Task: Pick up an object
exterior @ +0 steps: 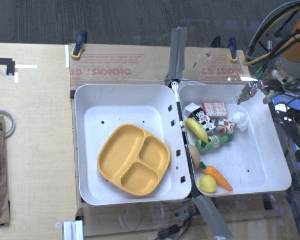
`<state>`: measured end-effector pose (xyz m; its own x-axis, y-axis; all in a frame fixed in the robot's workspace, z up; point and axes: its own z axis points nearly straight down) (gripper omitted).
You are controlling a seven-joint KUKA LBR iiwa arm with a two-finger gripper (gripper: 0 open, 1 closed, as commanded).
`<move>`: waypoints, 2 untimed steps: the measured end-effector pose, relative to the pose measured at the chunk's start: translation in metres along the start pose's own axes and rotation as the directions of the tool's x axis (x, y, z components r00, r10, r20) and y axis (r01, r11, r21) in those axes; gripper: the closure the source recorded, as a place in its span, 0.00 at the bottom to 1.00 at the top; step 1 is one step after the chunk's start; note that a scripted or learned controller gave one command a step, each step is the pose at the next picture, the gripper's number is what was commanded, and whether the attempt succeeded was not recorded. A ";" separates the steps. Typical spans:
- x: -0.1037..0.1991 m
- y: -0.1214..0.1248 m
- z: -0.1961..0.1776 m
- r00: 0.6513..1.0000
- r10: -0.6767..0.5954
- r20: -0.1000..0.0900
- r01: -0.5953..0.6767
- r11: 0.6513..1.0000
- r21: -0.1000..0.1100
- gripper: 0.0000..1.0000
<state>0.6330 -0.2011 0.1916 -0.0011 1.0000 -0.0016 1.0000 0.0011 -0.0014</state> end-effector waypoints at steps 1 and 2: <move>0.022 0.009 -0.014 0.995 -0.098 0.002 0.098 0.995 -0.002 0.00; 0.067 -0.041 0.053 0.988 -0.155 -0.001 0.155 0.988 0.001 0.00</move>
<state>0.5922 -0.1345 0.1388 -0.1558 0.9878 -0.0008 0.9878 0.1558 -0.0024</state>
